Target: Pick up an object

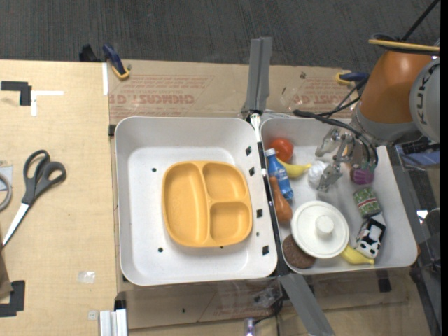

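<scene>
Gripper (334, 161) fingers apart, grey obj (320, 175) just below-left, not btwn them.

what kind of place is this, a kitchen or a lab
Probably a robot lab bench, not a kitchen: two white bins on a wooden bench, toy food such as a banana, scissors, and the arm's hand.

Grey arm (392, 82) reaches leftward, tool (341, 161) pointing down.
</scene>
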`<state>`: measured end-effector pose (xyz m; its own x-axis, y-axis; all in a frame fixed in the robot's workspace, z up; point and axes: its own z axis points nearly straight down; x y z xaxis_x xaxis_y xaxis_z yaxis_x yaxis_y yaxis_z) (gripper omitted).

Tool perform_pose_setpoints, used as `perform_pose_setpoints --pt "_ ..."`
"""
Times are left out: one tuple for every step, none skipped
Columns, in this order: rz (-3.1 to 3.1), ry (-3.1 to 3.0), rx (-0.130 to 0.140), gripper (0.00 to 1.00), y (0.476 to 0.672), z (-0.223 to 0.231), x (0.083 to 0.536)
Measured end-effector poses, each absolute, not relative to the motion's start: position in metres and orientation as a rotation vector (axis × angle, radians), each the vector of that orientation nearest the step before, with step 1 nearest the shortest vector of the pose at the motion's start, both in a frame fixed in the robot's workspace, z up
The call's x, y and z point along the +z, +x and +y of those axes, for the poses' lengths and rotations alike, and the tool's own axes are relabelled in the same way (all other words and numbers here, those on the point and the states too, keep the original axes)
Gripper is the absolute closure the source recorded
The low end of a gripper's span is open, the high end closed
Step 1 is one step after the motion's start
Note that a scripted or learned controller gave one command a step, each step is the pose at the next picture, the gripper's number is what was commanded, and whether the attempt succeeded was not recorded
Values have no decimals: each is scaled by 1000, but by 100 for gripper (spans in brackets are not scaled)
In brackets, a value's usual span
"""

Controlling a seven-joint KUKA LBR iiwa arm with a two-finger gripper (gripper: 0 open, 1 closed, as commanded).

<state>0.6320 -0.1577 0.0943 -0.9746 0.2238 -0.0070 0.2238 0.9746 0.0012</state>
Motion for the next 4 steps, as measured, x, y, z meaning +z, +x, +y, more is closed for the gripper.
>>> perform_pose_setpoints --pt "3116 365 0 0 617 -106 93" --pt "3114 354 -2 0 652 -175 172" --pt "3100 480 1 0 634 -104 93" --pt "3113 364 -2 0 627 -176 121"
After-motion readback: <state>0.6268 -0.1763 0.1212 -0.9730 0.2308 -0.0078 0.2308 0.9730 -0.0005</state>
